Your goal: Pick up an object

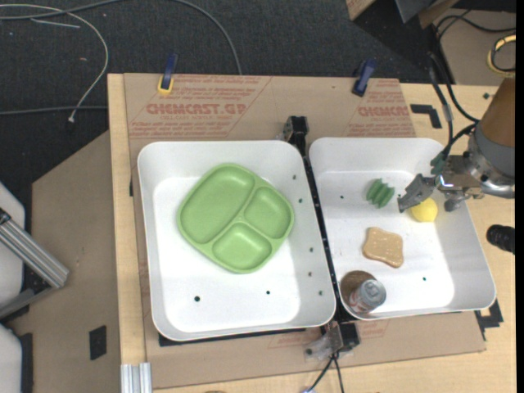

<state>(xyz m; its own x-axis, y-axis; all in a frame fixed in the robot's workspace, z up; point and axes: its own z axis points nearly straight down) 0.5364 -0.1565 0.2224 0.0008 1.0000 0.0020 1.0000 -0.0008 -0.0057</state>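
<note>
While the arm reaches in from the right, its gripper (pixel 429 196) hangs over the right bin (pixel 458 293), fingers spread apart. A yellow object (pixel 424 212) sits just below and between the fingers; whether they touch it, cannot tell. Nothing is plainly clamped. A green piece (pixel 379 192) lies just left of the gripper. A tan slice of bread (pixel 384 247) lies nearer, mid-bin. A small brown jar (pixel 362 293) stands at the bin's near left corner. Left bin (pixel 164 301): a green divided plate (pixel 237 217), lying flat, roughly centred.
</note>
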